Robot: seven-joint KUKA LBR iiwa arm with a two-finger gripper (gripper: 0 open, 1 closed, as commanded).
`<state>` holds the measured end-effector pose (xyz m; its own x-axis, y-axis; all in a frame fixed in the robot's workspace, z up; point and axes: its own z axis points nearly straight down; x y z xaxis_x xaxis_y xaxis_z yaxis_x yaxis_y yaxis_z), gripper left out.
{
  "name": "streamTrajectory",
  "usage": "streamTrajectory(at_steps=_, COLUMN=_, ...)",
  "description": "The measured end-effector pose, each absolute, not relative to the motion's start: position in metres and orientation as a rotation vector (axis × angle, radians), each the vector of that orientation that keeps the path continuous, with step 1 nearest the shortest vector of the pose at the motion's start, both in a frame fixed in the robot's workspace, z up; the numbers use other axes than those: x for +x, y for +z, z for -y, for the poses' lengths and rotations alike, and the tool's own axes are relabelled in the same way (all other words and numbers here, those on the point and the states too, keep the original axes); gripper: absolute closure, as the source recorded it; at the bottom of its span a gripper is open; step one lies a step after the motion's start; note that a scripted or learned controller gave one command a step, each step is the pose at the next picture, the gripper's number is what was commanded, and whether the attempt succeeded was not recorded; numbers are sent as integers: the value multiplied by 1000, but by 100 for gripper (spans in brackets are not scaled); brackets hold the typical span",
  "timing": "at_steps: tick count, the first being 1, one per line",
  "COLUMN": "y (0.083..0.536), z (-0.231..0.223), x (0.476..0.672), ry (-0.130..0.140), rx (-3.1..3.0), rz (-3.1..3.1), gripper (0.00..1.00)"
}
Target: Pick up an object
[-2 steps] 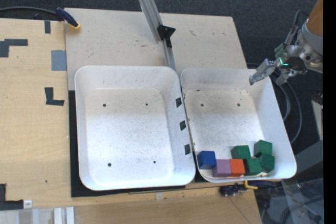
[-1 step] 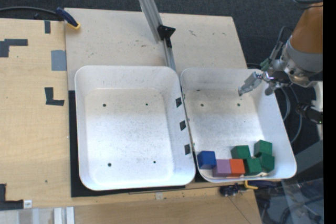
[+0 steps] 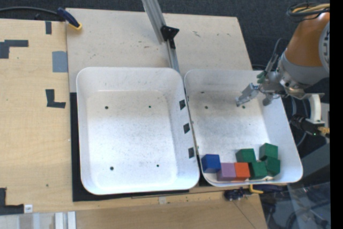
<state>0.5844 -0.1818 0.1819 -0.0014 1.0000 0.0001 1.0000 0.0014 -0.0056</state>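
In the right white plastic bin (image 3: 278,115), the grey two-finger gripper (image 3: 247,97) hung open, gripping nothing; the small coloured wooden blocks (image 3: 244,164) lay clustered well apart toward the near rim.

Even, diffuse light is falling from above, leaving only faint shadows along the inner walls of the two white bins (image 3: 185,95). The whites are glaring slightly. The frame is looking soft and grainy, and fine detail is blurring at right.
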Motion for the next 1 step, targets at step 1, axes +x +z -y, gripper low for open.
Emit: streamTrajectory(at_steps=1, y=118, z=183, x=579, ry=8, rx=-2216, rz=2217, gripper=0)
